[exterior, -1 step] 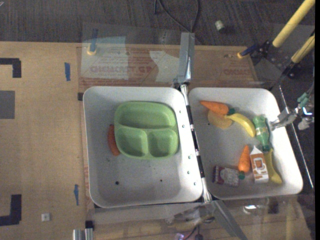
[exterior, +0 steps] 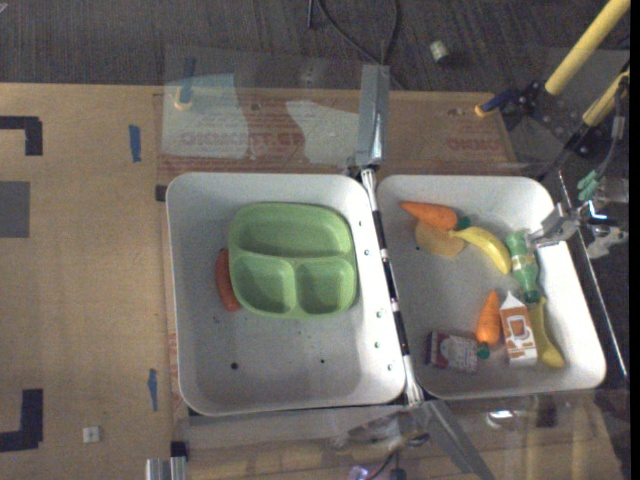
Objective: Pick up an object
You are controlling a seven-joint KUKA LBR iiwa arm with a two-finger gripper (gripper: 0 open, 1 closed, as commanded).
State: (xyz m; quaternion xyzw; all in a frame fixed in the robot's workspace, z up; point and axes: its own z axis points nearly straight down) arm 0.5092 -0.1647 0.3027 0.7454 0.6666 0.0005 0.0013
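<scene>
The right bin (exterior: 500,190) holds a carrot (exterior: 430,212), a pale yellow piece (exterior: 440,241), a banana (exterior: 486,247), a green bottle (exterior: 522,264), a small carrot (exterior: 488,318), an orange and white carton (exterior: 517,333), a long yellow item (exterior: 546,340) and a red packet (exterior: 452,351). My gripper (exterior: 558,228) appears as a metallic piece at this bin's right rim, just right of the green bottle's top. Nothing is visibly held in it.
The left bin (exterior: 200,348) holds a green divided plate (exterior: 292,258) with an orange sausage-shaped item (exterior: 226,279) against its left side. A metal divider (exterior: 385,288) separates the bins. Yellow-handled gear (exterior: 590,38) and cables stand at the upper right.
</scene>
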